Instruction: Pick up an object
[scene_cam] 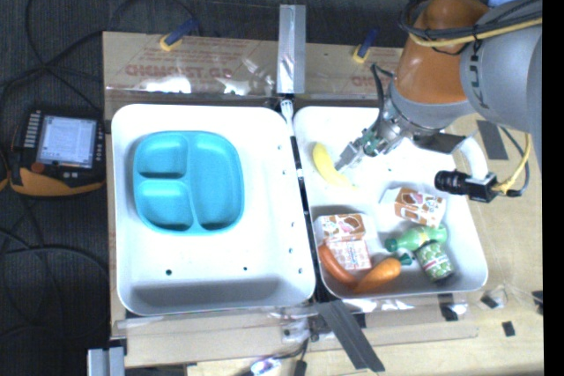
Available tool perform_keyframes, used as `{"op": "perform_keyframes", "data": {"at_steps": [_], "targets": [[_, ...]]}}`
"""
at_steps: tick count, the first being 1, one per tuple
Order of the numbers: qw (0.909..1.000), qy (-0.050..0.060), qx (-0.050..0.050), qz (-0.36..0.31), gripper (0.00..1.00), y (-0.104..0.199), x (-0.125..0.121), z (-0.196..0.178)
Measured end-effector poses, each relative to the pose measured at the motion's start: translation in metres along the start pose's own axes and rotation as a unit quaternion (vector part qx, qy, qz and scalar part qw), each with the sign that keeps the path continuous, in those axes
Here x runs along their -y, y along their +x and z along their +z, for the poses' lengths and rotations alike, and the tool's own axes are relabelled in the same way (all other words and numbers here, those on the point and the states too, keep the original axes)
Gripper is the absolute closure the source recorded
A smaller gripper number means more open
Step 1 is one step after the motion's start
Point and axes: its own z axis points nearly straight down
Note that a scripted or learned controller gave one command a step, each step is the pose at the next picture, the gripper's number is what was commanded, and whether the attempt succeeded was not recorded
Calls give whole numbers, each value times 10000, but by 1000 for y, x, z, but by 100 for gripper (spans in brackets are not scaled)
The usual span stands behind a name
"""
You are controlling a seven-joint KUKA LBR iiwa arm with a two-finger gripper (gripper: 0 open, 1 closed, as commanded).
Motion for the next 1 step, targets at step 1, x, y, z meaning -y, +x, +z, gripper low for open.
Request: {"op": "perform_keyframes", "data": {"at_steps": [1], "targets": [[10000, 0, 0, 2, 0, 0, 0, 0]]}}
